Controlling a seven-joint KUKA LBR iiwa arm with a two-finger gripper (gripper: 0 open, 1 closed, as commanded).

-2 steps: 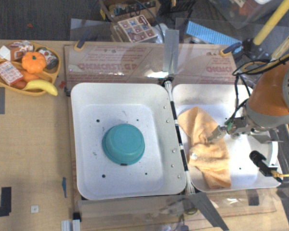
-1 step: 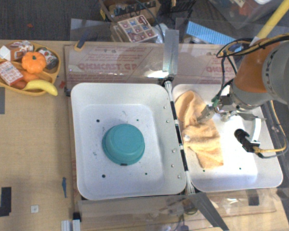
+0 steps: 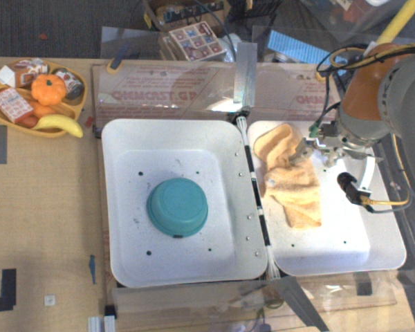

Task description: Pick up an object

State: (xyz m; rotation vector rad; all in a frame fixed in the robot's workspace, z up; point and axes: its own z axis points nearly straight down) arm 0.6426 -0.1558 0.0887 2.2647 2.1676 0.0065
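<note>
Single fixed overhead camera, slanting downward

A robotics lab counter.
A robot arm hangs over the white bins; cardboard boxes clutter the floor behind the bins, and a fruit tray sits left of them.

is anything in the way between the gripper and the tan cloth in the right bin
Nothing visible does. The gripper is right at the upper right edge of the cloth in the right bin. The teal bowl lies apart in the left bin.
</note>
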